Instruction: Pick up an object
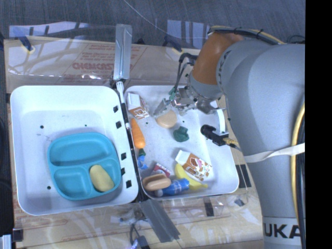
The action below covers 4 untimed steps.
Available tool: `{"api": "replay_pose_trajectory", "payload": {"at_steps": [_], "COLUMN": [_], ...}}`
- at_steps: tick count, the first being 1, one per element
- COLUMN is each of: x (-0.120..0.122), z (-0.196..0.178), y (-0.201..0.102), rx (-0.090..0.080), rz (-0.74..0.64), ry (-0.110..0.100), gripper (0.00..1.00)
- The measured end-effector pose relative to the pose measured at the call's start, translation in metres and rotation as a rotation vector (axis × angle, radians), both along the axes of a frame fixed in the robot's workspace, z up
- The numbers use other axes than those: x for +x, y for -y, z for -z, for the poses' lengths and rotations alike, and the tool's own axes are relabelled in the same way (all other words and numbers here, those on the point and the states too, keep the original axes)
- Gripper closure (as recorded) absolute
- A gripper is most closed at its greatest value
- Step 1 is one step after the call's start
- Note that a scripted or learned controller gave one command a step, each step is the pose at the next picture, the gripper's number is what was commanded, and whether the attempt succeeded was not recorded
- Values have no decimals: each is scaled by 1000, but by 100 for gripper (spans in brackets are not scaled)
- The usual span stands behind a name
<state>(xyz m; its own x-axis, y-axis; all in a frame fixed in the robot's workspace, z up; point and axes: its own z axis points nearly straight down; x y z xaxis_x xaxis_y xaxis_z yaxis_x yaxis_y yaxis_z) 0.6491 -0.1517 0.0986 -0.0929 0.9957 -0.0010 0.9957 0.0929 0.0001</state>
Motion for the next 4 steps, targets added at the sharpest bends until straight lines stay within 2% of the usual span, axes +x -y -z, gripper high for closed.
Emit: {"api": "replay_pose_trajectory", "payload": {"at_steps": [1,2,3,4], "x": [2,2,-51,-49], "z": [-11,-11,7,-4], "y": [-3,-4,37,36], "rx": [1,1,0,2], "rz": [-9,-10,-104,-109], "ry": [2,1,-4,-2], "gripper": [100,0,0,100]}}
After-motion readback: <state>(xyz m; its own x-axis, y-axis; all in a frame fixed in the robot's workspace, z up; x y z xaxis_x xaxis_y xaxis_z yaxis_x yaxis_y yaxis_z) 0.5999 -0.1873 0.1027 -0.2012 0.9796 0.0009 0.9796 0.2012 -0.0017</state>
